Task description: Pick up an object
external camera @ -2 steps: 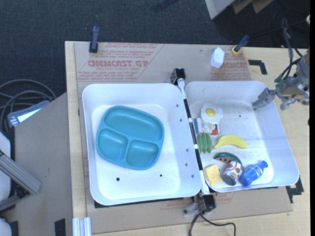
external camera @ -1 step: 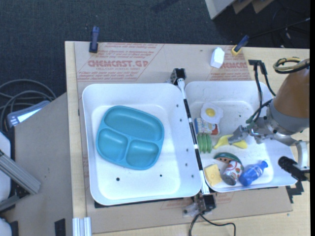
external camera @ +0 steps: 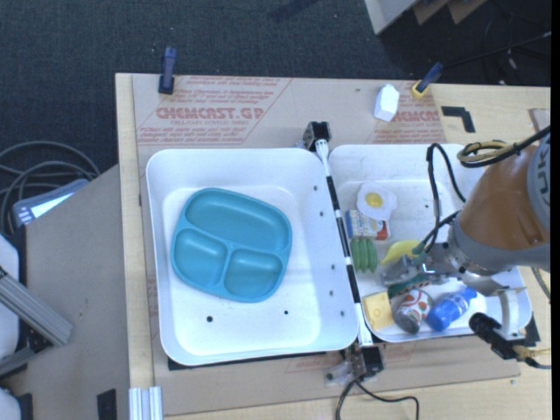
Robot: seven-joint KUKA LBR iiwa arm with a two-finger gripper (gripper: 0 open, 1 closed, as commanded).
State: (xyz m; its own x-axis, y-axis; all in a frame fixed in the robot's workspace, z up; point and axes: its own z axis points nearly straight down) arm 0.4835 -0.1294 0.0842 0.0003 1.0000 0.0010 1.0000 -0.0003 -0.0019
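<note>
The arm (external camera: 512,208) runs off the right edge and covers much of the right bin (external camera: 398,157). The pincer (external camera: 418,269) is buried among the clutter there, its tips hidden. The small things (external camera: 411,304) beneath are too jumbled to identify.

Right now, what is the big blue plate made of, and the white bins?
The blue plate looks like plastic: one even turquoise colour, smooth, with three moulded compartments and soft rounded edges. Its finish seems fairly matte, with little shine. The left bin and right bin also look like thin moulded plastic, plain white with rounded corners and a raised lip. I cannot be sure from a picture alone.
</note>
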